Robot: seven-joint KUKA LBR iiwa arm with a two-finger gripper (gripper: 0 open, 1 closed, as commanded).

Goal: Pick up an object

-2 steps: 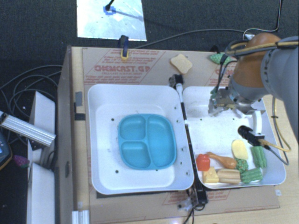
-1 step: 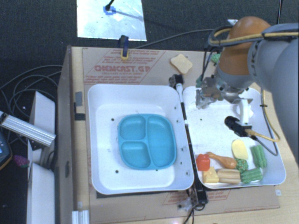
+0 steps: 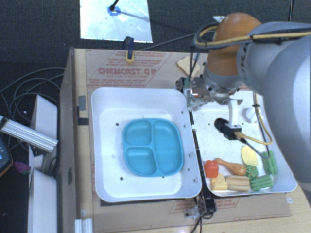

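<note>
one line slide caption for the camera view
Arm over the right bin of toy food; blue tray in the left bin.

Dark carpet (image 3: 29,28), cardboard sheet (image 3: 121,64) (printed red), loose cables (image 3: 24,89).

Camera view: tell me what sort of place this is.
Probably a robotics lab bench set up for grasping trials. A grey arm reaches over two white bins on a cardboard-lined bench; toy food lies in the right bin, a blue divided plate in the left.

The arm (image 3: 272,52) hides the right bin's (image 3: 218,144) far corner
</note>
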